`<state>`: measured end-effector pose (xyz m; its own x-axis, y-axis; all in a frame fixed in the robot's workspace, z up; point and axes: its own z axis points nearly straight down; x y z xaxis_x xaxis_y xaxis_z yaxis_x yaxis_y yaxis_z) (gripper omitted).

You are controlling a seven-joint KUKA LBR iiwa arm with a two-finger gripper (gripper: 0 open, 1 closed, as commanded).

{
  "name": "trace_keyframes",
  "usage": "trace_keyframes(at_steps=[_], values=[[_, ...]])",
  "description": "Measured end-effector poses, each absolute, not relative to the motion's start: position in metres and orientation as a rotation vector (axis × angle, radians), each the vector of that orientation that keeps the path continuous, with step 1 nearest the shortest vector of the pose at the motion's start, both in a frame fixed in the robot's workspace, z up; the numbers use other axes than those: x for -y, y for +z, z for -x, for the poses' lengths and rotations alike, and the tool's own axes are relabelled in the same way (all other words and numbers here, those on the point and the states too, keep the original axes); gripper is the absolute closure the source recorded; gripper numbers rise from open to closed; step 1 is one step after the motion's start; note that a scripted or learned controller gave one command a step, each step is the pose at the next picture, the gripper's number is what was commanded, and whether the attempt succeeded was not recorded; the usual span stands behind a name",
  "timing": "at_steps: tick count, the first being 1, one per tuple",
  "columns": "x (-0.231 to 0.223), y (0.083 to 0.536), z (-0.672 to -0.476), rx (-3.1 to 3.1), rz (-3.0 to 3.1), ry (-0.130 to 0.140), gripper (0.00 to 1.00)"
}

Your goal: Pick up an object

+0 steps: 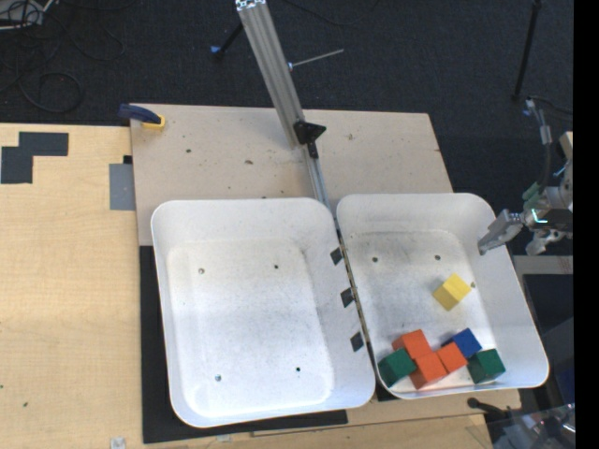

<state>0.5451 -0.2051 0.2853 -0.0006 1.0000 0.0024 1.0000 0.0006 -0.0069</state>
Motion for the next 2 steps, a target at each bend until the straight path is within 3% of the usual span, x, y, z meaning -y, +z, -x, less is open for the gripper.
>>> trace_keyframes(at_steps=[1,2], values=[[0.205,0.288,-0.546,2.22,2.219,0.002,0.0],[0.202,0.244,-0.545,2.218,2.216,0.005,0.0]])
